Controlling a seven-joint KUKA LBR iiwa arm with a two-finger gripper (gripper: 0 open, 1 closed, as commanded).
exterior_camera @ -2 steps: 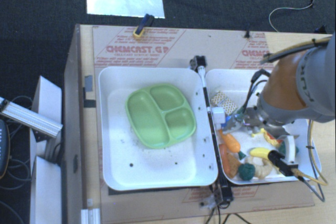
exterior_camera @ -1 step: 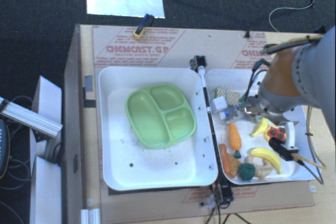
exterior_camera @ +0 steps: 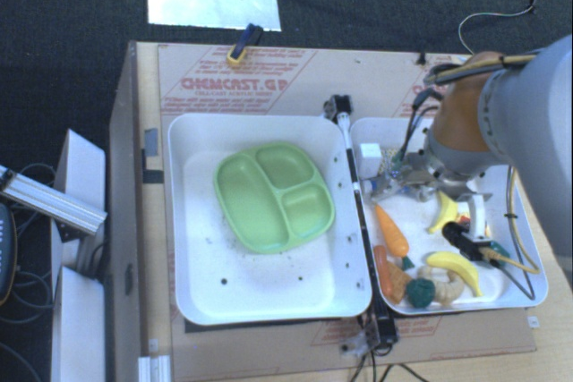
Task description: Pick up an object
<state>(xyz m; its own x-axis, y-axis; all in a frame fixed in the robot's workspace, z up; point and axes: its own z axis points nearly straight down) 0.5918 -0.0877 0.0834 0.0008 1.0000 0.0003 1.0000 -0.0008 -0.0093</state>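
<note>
Lying in the right bin (exterior_camera: pixel 528 233), the likely targets crowd together: an orange carrot (exterior_camera: pixel 391 230) just left of the gripper (exterior_camera: pixel 405 183), a yellow banana (exterior_camera: pixel 453 269) toward the bin's near corner, a second banana (exterior_camera: pixel 445 212) partly under the wrist, and a green lump (exterior_camera: pixel 421 291) beside a red-orange piece (exterior_camera: pixel 388 273). Because the toys touch, a descent may nudge one aside or pinch two together. Cables hang around the gripper, so whether it is wide or narrow cannot be told. The arm (exterior_camera: pixel 515 116) reaches across the bin, wrist bent downward, while the green tray (exterior_camera: pixel 273 197) sits in the left bin (exterior_camera: pixel 192 282).
</note>
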